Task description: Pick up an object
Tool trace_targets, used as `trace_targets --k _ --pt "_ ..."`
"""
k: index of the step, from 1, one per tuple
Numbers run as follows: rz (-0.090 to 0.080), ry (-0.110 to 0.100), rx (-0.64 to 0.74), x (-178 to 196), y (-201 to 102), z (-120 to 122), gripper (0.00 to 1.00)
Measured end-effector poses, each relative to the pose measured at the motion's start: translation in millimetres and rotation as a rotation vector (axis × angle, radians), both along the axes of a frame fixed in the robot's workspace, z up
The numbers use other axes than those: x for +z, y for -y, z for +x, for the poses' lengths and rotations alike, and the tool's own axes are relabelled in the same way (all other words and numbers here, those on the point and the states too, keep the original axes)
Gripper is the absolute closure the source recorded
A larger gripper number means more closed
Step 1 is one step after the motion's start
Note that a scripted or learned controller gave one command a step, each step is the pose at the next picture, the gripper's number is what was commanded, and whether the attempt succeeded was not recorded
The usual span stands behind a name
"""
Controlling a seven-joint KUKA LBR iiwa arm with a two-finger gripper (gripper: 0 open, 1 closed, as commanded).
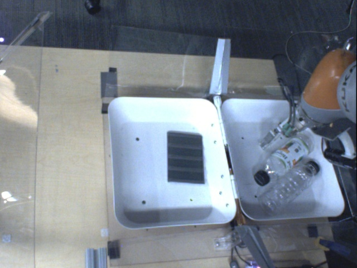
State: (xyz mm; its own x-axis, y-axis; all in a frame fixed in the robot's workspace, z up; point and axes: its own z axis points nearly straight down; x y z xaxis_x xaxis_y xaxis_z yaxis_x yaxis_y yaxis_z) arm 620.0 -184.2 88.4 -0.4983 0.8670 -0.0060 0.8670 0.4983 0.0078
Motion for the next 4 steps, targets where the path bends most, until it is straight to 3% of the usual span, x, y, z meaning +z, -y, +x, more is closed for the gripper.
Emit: trace_targets --k 1,2,3,4 --pt "0.0 -0.001 0.032 9 16 -55 0.0" --pt "-0.001 0.002 0.082 1 20 -57 0.0" --pt "-0.002 0.012 0.084 14 19 -54 1.0" --pt "-0.002 0.012 0.084 14 19 -54 0.0"
